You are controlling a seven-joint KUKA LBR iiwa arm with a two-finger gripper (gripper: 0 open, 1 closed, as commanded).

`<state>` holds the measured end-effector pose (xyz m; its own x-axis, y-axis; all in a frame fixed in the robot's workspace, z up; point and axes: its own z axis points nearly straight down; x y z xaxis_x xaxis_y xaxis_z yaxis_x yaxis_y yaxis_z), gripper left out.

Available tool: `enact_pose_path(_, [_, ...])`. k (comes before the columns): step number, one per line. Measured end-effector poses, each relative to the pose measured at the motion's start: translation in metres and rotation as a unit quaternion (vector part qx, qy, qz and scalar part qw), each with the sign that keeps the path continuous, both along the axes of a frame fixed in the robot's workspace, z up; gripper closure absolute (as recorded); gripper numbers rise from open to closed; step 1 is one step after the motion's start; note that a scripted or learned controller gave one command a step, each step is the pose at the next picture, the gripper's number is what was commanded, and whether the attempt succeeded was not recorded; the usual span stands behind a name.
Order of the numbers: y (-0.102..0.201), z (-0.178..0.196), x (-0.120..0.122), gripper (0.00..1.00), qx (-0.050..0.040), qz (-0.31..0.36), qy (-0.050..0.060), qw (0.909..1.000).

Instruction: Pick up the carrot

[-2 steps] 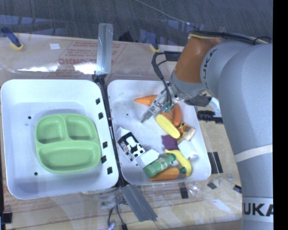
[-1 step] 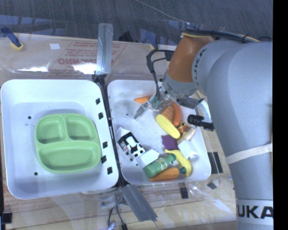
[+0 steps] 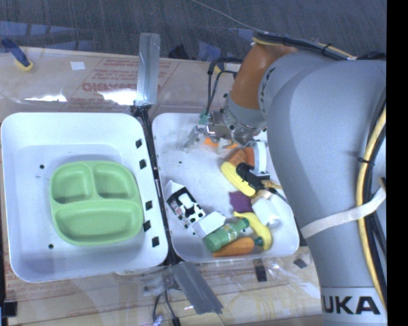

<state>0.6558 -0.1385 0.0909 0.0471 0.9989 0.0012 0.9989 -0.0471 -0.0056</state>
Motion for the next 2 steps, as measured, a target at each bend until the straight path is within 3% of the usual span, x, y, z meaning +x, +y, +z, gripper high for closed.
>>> enact_pose_path(1, [-0.048,0.016,0.001,0.0,-0.0009,-0.069,-0.002,0.9976])
enact_pose_path(2, [-0.05,0.012,-0.019,0.0,-0.0027,-0.094,-0.013,0.9955])
